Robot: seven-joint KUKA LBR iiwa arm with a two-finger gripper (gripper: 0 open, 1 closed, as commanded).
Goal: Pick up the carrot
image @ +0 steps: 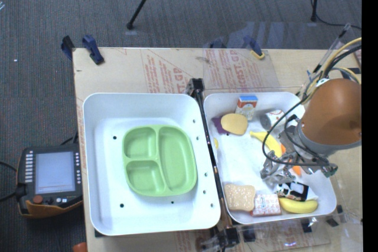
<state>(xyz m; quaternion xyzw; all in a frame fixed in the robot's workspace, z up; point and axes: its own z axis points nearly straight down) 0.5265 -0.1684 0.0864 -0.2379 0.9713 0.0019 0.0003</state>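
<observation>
Camera view shows at the far left a grey handheld screen (pixel 52 179) on the floor. Next comes the left bin (pixel 97 127), and a green divided plate (pixel 159 160) lies in its middle. The right bin (pixel 236 97) holds a slice of bread (pixel 240 197) at the lower edge, a small carton (pixel 247 107) at the top and two bananas (pixel 299 205). The gripper (pixel 279 172) hangs low at right centre; I cannot tell its opening. The carrot (pixel 295 170) shows only as small orange bits just beside it.
</observation>
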